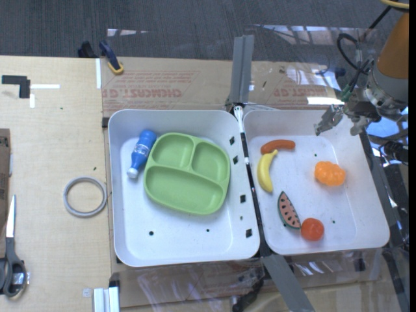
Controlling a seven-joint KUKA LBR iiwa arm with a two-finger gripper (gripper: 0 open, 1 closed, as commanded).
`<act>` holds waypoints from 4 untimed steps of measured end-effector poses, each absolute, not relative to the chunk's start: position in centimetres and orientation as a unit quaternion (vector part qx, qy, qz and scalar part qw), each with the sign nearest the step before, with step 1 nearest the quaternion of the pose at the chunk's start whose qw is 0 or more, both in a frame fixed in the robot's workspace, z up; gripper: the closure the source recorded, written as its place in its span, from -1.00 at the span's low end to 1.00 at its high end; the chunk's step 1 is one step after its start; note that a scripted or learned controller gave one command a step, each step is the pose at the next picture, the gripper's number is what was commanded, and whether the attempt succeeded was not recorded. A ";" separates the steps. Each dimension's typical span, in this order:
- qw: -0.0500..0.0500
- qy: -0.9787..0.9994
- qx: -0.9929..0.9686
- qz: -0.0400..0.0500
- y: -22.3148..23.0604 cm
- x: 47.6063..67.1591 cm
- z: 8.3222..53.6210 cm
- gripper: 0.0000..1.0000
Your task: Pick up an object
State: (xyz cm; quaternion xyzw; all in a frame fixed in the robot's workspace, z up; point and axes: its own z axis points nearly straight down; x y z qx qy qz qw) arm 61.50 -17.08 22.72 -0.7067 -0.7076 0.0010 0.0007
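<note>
Eyeing tomato (312,229) nearest, light, smooth, probably slippery, needing pinching across its middle; gripper (341,119) hovering far right, fingers seemingly spread, pinching nothing.

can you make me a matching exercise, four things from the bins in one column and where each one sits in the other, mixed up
Things:
1. blue bottle
2. banana
3. red tomato
4. green tray

Places:
A. right bin, near its front edge
B. left bin, in the middle
C. left bin, against the tray's left side
D. right bin, just under the sausage

Pairs: 1-C, 2-D, 3-A, 4-B
</note>
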 end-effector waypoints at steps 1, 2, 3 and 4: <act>0.001 -0.707 -0.708 0.001 -16.1 59.4 10.2 -1.00; 0.001 -0.706 -0.708 0.001 -11.9 53.5 9.1 -1.00; 0.000 -0.707 -0.707 0.001 -9.3 56.3 9.1 -1.00; 0.000 -0.708 -0.707 0.001 -9.8 61.6 9.2 -1.00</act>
